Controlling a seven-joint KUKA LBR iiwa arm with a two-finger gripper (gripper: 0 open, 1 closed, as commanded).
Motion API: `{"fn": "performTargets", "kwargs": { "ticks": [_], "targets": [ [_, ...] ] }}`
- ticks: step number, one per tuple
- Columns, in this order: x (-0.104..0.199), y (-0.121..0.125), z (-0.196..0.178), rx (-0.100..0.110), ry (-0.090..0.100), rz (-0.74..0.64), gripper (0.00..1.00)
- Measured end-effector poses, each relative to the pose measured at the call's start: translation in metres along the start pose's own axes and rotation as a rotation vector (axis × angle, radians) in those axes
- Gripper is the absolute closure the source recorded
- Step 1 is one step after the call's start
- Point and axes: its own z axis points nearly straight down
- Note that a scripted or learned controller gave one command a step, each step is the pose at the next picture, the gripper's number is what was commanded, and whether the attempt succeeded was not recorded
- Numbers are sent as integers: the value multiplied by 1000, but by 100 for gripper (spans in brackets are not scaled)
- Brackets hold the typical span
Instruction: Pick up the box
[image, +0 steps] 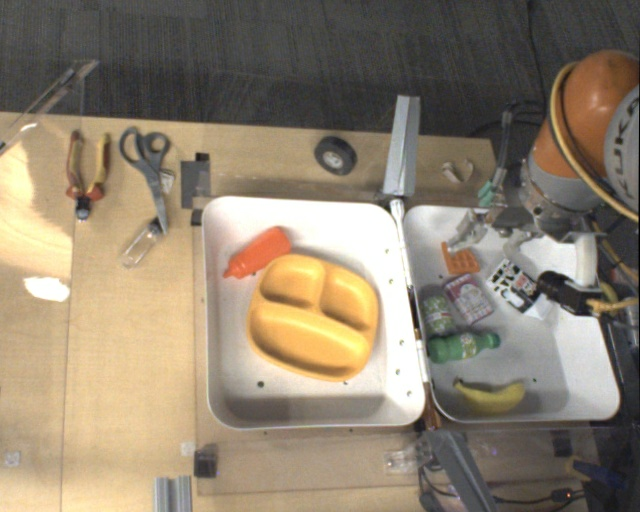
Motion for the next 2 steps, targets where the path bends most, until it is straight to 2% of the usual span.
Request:
{"fn": "performTargets", "kwargs": {
  "ticks": [1,2],
  "targets": [
    [-27,-15,95,0,0,-41,0],
    [-27,-15,131,-7,-2,-208,0]
  ]
}}
